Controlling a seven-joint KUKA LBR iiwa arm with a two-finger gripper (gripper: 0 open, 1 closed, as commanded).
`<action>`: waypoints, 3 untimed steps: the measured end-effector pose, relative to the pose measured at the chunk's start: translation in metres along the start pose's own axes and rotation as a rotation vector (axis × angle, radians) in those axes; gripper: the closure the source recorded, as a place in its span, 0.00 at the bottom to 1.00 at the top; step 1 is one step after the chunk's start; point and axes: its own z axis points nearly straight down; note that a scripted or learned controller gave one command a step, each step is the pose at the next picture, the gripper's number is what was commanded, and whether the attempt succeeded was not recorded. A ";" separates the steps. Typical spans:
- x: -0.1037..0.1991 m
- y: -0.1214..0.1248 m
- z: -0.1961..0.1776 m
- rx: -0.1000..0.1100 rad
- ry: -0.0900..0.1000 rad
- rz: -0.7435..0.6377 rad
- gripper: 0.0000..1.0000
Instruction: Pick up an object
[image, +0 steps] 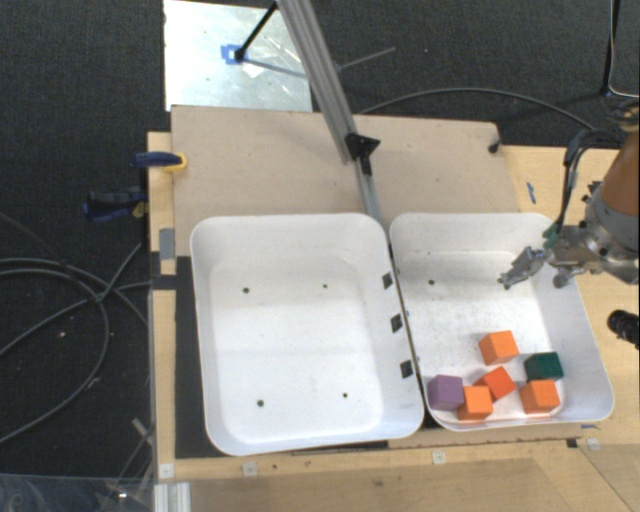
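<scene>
Dark carpet floor with loose cables around a tan worktop. Two white bins side by side: left bin, right bin. A grey pole slants in from the top to the seam between the bins. Arm enters from the right, mostly cut off by the frame edge. Gripper sits above the right bin's far right part, well apart from the blocks; fingers too small and blurred to judge, nothing visibly held. Six blocks cluster in the right bin's near corner: four orange blocks, one purple block, one dark green block. Blue-and-yellow clamp on the worktop's left edge. No readable labels.
</scene>
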 end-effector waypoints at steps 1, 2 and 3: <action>-0.008 -0.043 0.095 -0.001 0.001 0.005 0.00; 0.022 -0.063 0.124 0.001 0.001 -0.001 0.00; 0.020 -0.061 0.112 -0.003 -0.001 0.000 1.00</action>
